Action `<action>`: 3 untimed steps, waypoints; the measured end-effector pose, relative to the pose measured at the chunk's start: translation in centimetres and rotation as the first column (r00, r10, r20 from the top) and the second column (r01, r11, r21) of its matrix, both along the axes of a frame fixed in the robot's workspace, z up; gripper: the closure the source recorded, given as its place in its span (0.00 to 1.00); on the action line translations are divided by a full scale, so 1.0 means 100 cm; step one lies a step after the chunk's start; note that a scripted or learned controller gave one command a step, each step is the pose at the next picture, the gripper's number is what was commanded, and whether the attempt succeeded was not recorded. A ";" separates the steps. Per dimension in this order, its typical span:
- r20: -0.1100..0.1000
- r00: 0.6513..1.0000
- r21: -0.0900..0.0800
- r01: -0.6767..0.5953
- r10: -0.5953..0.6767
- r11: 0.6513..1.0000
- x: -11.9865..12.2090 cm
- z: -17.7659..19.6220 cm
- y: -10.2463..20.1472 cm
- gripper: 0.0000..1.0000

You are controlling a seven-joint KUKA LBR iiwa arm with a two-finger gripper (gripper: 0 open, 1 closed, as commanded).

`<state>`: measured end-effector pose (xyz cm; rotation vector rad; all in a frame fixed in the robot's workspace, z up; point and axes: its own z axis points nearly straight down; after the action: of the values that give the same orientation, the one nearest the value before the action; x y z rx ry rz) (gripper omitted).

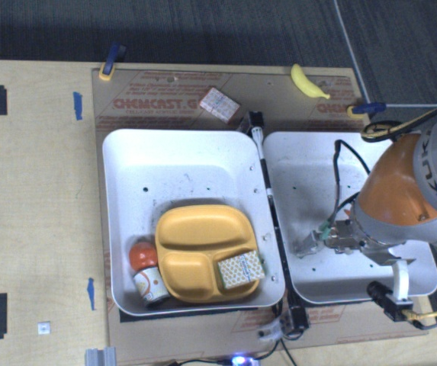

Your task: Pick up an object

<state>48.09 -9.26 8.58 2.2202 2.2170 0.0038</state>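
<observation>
Camera view: the gripper (310, 242) sits low in the right bin (310, 151), whether parted or closed I cannot tell, with nothing visibly held. Every pickable object lies leftward across the divider in the left bin (126, 158) (nearest is the patterned sponge (240, 270) on the yellow tray (199, 239)).

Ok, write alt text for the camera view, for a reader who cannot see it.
A grey and orange robot arm reaches into the right white bin, its pincer low over the floor. The left white bin holds a yellow divided tray with a patterned sponge.
</observation>
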 end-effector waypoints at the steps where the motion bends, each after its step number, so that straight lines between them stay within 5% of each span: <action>1: -0.001 1.000 -0.002 -0.001 0.001 1.000 -0.001 0.000 -0.069 0.00; 3: -0.001 1.000 0.002 -0.003 0.003 1.000 0.000 0.000 0.001 0.00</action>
<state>48.08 -9.12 8.58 2.2182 2.2222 0.0044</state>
